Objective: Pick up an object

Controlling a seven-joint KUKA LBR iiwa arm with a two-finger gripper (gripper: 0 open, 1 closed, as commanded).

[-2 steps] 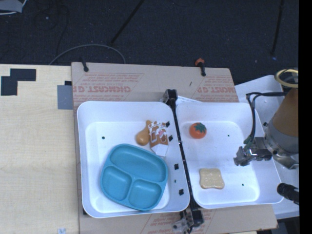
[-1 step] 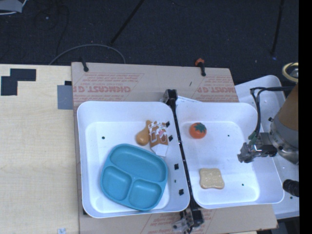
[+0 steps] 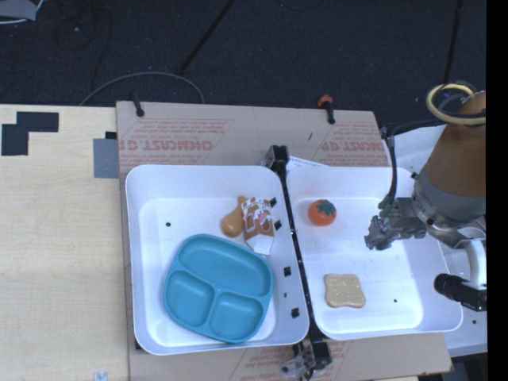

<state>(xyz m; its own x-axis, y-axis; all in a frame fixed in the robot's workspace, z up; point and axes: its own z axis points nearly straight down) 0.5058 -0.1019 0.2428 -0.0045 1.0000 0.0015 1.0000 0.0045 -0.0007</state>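
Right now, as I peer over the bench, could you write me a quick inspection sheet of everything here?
Surface: two shallow white bins, left bin and right bin, on brown cardboard.
Job's things: round orange-red toy fruit and flat tan toast-shaped piece in right bin.
Clutter: blue three-compartment plastic plate and small brown-and-white toy in left bin.
Gripper: dark gripper over right bin, apart from both items.
Cables: black cables behind the bench.
Surroundings: light wooden tabletop.
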